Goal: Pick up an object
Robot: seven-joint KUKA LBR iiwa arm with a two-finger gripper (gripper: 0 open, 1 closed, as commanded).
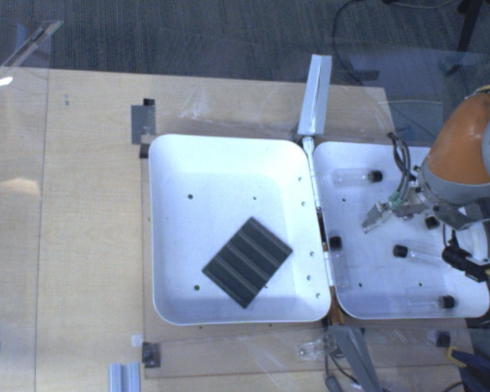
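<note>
The nearest thing to take is a clear tube with a black cap [408,253] lying flat in the right bin [351,296], just below my hand [378,215]. To lift it well, I judge I must come straight down across its length and close at mid-body. My hand hangs low over the bin's middle, wrist angled toward the left; whether it is clenched I cannot tell.
</note>
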